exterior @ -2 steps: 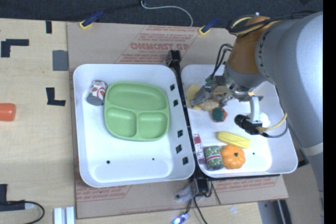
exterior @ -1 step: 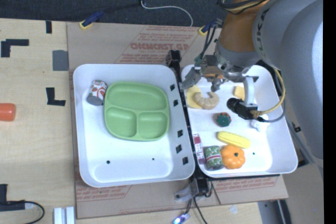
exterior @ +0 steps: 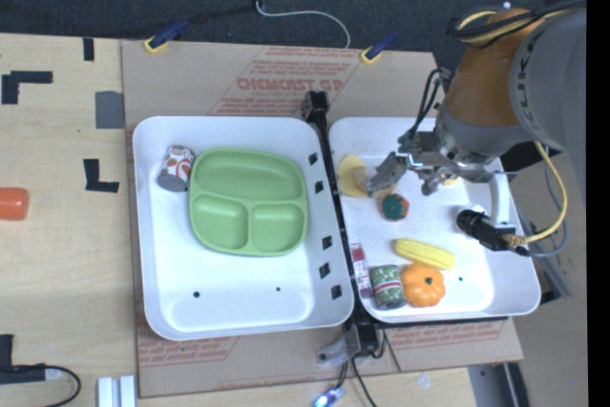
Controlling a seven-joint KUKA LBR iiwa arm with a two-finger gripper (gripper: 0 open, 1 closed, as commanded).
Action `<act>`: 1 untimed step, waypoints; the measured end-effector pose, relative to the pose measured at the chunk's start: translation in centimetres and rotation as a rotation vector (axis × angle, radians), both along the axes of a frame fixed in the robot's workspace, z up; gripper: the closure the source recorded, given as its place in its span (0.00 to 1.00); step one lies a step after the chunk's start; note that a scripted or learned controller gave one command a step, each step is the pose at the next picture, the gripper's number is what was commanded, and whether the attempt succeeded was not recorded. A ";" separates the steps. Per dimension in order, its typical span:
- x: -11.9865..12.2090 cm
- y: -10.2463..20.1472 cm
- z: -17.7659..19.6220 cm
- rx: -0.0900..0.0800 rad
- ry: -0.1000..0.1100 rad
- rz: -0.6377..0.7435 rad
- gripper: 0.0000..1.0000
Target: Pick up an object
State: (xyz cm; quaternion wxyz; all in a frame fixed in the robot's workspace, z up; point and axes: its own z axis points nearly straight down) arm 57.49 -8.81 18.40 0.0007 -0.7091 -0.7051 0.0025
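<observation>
The small red-and-green fruit [exterior: 394,206], strawberry-like, looks to be the object the arm is after, judging from where the hand sits; it lies on the floor of the right bin [exterior: 477,295], near the middle and toward the far edge, apart from the other pieces.

In the camera view, the hand [exterior: 412,171] hangs low over the right bin's far half, just beyond and above that fruit. Its two fingers are spread wide, one reaching toward the divider between the bins, the other toward the arm's side, and nothing is between them. That spread suits an approach: the gap is broad enough to straddle a small round thing before closing.

A pale yellow piece [exterior: 354,174] rests against the right bin's left wall, just beside the near finger, close enough that it could be bumped on a descent. Along the near edge of the same bin sit a corn cob [exterior: 425,253], an orange pumpkin-shaped toy [exterior: 423,286] and a small green can [exterior: 386,282], crowded together, which probably makes them harder targets than the lone fruit.

The left bin [exterior: 157,300] holds a green divided plate [exterior: 250,201] near its centre and a small tipped can [exterior: 175,169] by its far left corner.

The grasp is not yet made.
</observation>
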 end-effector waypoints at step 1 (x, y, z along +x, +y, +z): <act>5.0 5.6 0.0 0.004 -0.006 0.013 0.00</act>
